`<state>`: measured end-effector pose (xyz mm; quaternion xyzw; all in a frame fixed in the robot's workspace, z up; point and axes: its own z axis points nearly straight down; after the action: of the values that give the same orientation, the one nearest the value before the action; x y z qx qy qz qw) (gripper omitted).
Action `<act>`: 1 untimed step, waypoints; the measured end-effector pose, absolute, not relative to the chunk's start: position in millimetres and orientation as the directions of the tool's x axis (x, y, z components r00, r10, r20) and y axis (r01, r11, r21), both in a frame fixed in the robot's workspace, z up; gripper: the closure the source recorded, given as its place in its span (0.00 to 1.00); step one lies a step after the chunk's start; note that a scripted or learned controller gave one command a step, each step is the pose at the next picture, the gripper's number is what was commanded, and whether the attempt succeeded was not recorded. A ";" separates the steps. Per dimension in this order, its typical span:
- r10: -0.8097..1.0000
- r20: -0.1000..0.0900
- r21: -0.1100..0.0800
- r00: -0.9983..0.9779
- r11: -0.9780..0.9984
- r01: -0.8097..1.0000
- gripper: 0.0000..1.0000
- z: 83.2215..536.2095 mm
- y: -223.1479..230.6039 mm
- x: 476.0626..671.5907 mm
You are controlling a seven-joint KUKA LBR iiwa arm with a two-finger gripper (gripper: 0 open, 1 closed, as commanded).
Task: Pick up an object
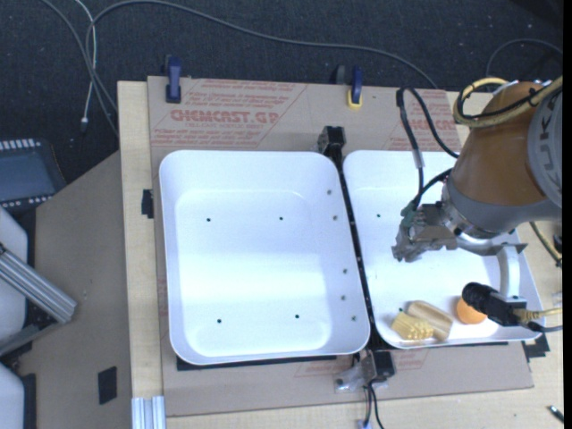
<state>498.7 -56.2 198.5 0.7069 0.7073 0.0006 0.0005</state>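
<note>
Tan oblong object lies flat in the right bin, near its front wall. Its long axis runs roughly left to right in the view, along that wall, with the right end dipping slightly toward the rim. A yellow knobbly piece touches its near side; I cannot tell whether they are one item. An orange ball sits just to the right. The gripper hangs over the bin's middle, apart from all three. Whether it is open or closed cannot be told.
</note>
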 end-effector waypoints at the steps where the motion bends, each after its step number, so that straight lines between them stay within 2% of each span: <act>1: 1.000 0.000 0.001 0.000 0.000 1.000 0.00 198.0 -56.2 498.5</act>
<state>498.5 -56.2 198.0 0.7069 0.7073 0.0004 0.0002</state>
